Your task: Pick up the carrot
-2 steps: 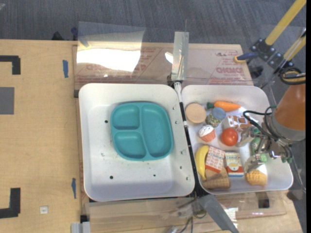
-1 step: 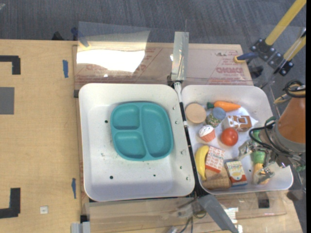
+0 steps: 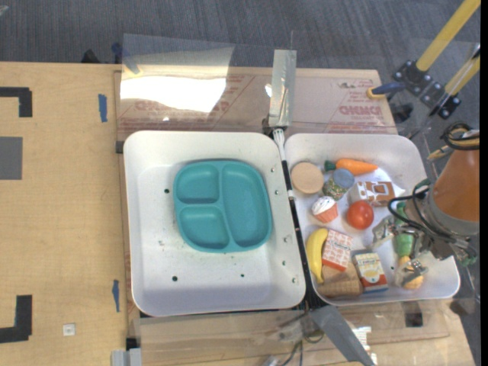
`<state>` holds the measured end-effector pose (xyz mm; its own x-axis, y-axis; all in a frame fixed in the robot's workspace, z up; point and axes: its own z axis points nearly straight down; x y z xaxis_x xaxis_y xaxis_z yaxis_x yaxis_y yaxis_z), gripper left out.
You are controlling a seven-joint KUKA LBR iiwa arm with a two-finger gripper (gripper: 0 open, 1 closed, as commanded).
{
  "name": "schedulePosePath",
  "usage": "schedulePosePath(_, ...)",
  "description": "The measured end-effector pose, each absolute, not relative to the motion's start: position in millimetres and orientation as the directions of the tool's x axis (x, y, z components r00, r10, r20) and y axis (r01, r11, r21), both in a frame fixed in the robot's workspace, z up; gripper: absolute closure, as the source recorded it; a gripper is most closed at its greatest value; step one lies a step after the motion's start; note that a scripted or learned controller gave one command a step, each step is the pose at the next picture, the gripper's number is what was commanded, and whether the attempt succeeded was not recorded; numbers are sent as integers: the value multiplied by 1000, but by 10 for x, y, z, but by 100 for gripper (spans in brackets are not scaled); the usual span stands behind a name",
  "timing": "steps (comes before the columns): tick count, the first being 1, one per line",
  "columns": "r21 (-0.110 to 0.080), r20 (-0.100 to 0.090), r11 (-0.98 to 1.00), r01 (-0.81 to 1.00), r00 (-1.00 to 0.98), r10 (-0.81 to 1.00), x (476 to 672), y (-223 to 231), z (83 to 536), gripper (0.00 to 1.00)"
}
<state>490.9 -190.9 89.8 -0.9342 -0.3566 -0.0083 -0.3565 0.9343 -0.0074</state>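
Carrot (image 3: pixel 356 166) lying at the far rim of the right bin (image 3: pixel 446 287), well apart from the jaws (image 3: pixel 402 244): up-view and somewhat to the left of them, beyond the tomato (image 3: pixel 360 215) and a small carton (image 3: pixel 377 192). Long axis nearly level across the view, thick end left, tip right. Jaws low among the clutter at the bin's right side; released or clenched, cannot tell. Nothing seen grasped.
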Motion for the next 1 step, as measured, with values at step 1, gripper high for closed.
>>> schedulePosePath(1,-6,-14,962,-273,-962,-273,4938,-2223,890,0)
